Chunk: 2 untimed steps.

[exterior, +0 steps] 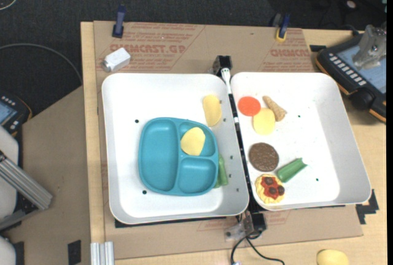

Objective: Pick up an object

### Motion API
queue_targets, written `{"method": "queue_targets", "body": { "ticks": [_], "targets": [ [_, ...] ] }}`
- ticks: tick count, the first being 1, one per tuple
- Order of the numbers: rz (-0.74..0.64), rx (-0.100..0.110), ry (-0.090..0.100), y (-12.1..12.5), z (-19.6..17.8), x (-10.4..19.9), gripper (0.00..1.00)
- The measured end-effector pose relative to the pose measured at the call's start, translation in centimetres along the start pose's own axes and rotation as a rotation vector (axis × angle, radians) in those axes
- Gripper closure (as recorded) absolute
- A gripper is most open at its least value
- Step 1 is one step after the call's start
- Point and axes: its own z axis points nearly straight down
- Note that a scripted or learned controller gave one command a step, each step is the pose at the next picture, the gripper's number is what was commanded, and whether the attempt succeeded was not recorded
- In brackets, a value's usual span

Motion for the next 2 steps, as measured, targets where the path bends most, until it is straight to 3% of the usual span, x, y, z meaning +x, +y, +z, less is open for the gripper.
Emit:
{"method": "queue_targets", "body": {
  "ticks": [1, 2],
  "targets": [
    [-0.006, 0.028, 0.003, -0.2, 13.3, 0.9, 1.0],
    [-0.013, -0.003, 0.004, 2.0, 1.6, 4.4, 1.0]
  ]
}}
